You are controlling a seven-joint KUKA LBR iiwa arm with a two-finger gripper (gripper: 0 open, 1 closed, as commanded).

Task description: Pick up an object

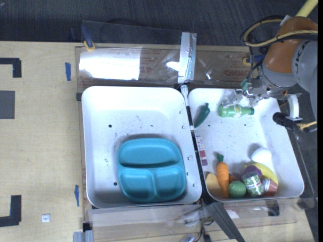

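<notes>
The table [35,150] is light wood with a few black marks on its left side and small bits of blue tape. Behind it the floor [151,1] looks dark, like a carpet. Two white bins sit side by side on the table. A clear plastic sheet [131,64] stands along their back edge.

The left bin [96,115] has a blue tray [150,169] lying flat in it, near the front.

The right bin [282,150] has toy food in it. A green bottle [234,111] lies on its side near the back. A small dark green thing [202,114] lies by the wall between the bins. In the front are a carrot [222,171], a green ball [237,188], a yellow banana [266,171], a white egg [261,155] and a small can [255,183], all crowded together.

The grey and orange arm [290,59] reaches in from the right. Its gripper [251,92] is low over the back of the right bin, just beside the green bottle. I cannot tell how its grasping part is set.
</notes>
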